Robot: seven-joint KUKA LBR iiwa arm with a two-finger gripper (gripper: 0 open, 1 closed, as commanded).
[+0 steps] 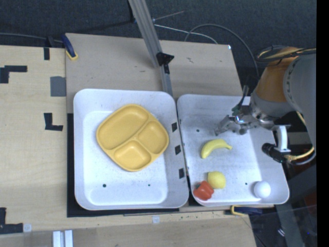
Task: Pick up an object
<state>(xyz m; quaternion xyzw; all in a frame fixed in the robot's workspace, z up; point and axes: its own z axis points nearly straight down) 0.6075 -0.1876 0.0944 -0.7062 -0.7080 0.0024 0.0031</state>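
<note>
Curved glossy banana (215, 147), seemingly plastic

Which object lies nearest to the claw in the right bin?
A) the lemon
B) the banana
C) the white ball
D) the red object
B: the banana lies just below the claw in the right bin, while the other items sit along the bin's lower edge.
</note>
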